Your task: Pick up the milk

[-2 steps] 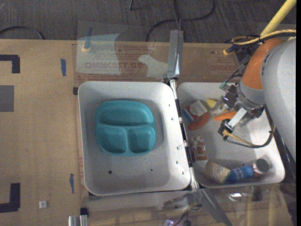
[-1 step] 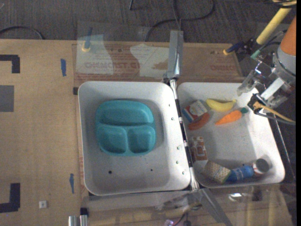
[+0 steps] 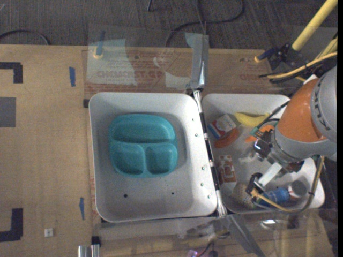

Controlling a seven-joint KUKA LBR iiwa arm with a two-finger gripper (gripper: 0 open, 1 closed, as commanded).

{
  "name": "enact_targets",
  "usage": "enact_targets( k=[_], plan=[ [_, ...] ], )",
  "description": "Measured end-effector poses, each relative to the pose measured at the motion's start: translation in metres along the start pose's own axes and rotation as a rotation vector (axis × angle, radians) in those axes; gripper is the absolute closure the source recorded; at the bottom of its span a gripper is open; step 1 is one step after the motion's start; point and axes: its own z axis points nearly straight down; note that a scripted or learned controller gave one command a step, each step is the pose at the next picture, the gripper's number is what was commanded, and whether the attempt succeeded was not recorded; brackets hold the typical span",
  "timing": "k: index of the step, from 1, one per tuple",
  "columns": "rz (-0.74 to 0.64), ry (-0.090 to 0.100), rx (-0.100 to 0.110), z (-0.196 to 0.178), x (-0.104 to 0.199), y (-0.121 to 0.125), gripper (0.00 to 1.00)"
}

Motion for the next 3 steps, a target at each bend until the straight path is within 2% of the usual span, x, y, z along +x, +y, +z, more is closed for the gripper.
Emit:
enact_targets(
  k=[1, 2, 3],
  plan=[
    [-0.213, 0.0, -0.002, -0.055, -0.016, -0.018, 0.0],
    [-0.208, 0.0, -0.002, -0.065, -0.018, -0.017, 1.0],
    [-0.216, 0.0, -0.002, -0.163, 0.013, -0.031, 1.0]
  ],
)
